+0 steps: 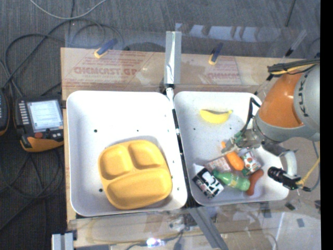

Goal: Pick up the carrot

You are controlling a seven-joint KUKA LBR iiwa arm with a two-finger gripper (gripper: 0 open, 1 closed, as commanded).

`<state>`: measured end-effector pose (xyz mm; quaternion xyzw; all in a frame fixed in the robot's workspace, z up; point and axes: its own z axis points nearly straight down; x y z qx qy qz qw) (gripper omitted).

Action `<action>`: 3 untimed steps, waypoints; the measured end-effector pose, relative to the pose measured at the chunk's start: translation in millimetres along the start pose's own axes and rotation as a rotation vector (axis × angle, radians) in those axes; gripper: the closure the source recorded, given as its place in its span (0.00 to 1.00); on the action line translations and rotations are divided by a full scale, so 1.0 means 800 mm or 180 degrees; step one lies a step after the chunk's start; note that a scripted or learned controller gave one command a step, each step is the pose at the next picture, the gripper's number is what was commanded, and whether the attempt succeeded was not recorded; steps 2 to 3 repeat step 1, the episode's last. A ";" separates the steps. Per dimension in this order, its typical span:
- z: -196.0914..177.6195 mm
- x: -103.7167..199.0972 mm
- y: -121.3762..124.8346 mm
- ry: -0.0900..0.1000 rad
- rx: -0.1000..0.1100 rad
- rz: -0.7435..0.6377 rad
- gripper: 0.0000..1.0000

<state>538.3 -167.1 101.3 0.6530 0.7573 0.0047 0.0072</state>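
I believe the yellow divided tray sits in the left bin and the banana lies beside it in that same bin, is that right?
Not quite. The camera view shows the yellow divided tray in the left bin, but the banana lies in the right bin, near its far edge.

The carrot (234,161) lies in the right bin (208,139) just beside the gripper (243,141), near a banana (215,115).

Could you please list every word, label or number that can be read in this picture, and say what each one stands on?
"CHEMCAST GP", faint red print, partly legible: on the board behind the left bin.
Similar red print behind the right bin: too blurred to read.
Lit screen of the handheld pendant: too small to read.
Black-and-white pattern on the small box: no readable words.
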 end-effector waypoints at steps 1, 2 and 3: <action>-0.043 0.009 0.011 0.0017 0.0057 0.0072 1.00; -0.043 0.009 0.011 0.0017 0.0057 0.0072 1.00; -0.043 0.009 0.011 0.0017 0.0057 0.0072 1.00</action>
